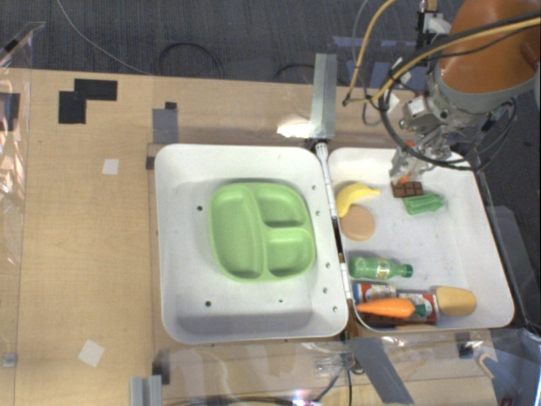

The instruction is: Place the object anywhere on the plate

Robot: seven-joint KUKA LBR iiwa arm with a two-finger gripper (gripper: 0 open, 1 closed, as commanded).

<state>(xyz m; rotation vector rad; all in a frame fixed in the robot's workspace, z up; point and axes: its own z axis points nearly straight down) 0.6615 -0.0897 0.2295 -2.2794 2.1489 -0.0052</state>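
One small brown chocolate-like block (412, 189) lying in right white bin (473, 252), directly beneath tool (406, 169); finger spread undeterminable. Green compartmented plastic plate (258, 231) well apart, leftward.

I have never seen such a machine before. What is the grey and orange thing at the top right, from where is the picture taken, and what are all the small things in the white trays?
It is a robot arm, and one camera looks down on the bench at a slant. The left white bin holds a green plate with compartments. The right bin holds toy food: a banana, a round tan piece, a brown chocolate piece, a green piece, a green bottle, a carrot and a bottle with a tan cap. The gripper hangs over the chocolate. I cannot tell whether it holds anything.
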